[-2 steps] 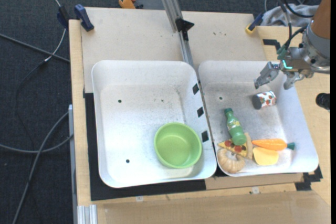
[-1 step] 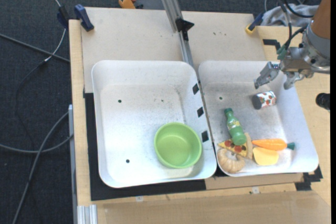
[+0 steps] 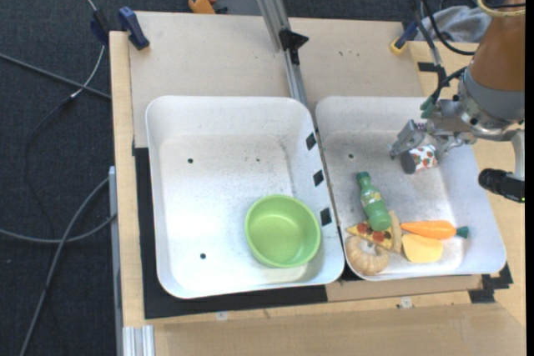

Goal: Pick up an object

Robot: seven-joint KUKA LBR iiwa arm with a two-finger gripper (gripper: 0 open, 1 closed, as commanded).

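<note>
The left bin (image 3: 167, 179) carries a green bowl (image 3: 283, 230) at five o'clock on its floor. The right bin (image 3: 476, 229) has, along its six o'clock edge, a green bottle (image 3: 372, 201), an orange carrot (image 3: 430, 228), a pastry (image 3: 368, 256), a pizza slice (image 3: 374, 234) and a yellow wedge (image 3: 422, 249). The gripper (image 3: 420, 147) hangs at twelve o'clock from these; a small red-and-white object (image 3: 425, 157) sits at its fingertips, whose spread I cannot tell.
</note>
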